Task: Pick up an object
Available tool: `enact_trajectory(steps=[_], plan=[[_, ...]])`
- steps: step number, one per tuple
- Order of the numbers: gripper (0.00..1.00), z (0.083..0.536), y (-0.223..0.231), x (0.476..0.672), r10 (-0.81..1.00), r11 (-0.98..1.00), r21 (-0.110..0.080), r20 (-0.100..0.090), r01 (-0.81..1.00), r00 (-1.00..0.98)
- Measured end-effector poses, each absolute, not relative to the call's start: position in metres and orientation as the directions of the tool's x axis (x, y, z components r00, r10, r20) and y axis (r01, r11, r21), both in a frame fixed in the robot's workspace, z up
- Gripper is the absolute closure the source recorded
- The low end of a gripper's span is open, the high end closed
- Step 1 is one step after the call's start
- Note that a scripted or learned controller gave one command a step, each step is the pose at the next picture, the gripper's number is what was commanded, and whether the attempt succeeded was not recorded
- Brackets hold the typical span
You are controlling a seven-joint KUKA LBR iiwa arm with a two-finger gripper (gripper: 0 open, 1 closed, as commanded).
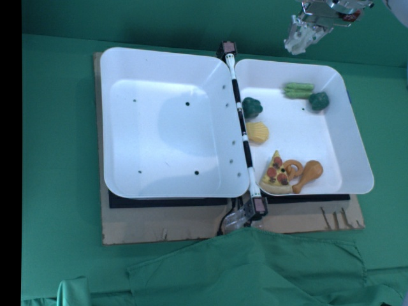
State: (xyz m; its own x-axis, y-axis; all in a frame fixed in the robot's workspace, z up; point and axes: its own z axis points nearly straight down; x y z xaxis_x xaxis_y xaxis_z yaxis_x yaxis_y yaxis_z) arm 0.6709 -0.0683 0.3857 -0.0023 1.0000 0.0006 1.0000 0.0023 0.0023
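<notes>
White plastic, smooth and shallow, makes up both bins; the left bin (pixel 169 123) has a bare floor with a few small dark dots, and everything worth taking sits in the right bin (pixel 344 145). My gripper (pixel 303 40) hangs above and beyond the far edge of that right bin, over green cloth, with nothing between my fingers. From this slant I cannot tell how wide they stand.

The toys look like small moulded play food, so I judge them light, stiff and somewhat slick. At the far side lies a ribbed green stalk (pixel 298 90), with a knobbly dark green floret (pixel 319 101) just beside it on the right. Against the divider sit another green floret (pixel 252 107) and, nearer, a ridged yellow shell-like piece (pixel 257 132). At the near edge a flat pizza slice (pixel 276 174) touches a pretzel (pixel 293 168) and an orange drumstick (pixel 308 174).

The drumstick seems my best choice: I would pinch across its narrow shank, where the taper gives my pads purchase. The slice lies too flat and would likely slip. The florets are rounded and lumpy, so they might roll out.
</notes>
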Motion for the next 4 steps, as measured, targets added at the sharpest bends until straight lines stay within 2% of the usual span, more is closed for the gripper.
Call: enact_trajectory(steps=[1, 2, 3, 4], plan=[[0.00, 0.385, -0.072, 0.672, 1.000, -0.002, 0.004, -0.001, 1.000, 0.002], [0.00, 0.346, -0.096, 0.579, 1.000, -0.007, -0.005, 0.000, 1.000, 0.007], [0.00, 0.276, -0.070, 0.590, 1.000, -0.002, -0.003, 0.000, 1.000, 0.002], [0.00, 0.314, -0.057, 0.584, 1.000, -0.001, 0.010, -0.001, 1.000, 0.001]])
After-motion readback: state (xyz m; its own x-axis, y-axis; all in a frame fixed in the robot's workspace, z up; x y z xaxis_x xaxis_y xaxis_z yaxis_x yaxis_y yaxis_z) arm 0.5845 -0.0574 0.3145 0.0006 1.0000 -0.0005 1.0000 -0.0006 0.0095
